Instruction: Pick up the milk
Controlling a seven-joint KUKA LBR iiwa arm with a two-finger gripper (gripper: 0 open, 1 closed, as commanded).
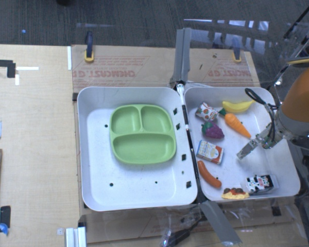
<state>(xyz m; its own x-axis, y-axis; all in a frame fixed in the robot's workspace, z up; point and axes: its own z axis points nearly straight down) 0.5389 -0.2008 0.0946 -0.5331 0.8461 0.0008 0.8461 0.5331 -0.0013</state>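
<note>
Two white bins sit side by side on the bench, and we see the left bin [92, 153] holding a green divided plate [142, 134] that lies flat near its middle. The right bin [286, 161] holds the food items. The milk [259, 183], a small black-and-white carton lying on its side, rests near the front right corner of that bin, just beside a slice of pizza [235, 193] at the front edge. A sausage [209, 174] lies to the left of these, and an orange juice box [210, 151] sits above it. Farther back we find a bunch of purple grapes [213, 130], a small can [206, 111], a banana [238, 106] and a carrot [237, 125].

The arm comes in from the right, and its gripper [243, 153] hangs low over the middle of the right bin, pointing down and to the left. It is between the carrot and the milk, apart from both. We cannot tell how the jaws stand, since the tip reads as a single slim shape at this angle. We see nothing held at the tip.
</note>
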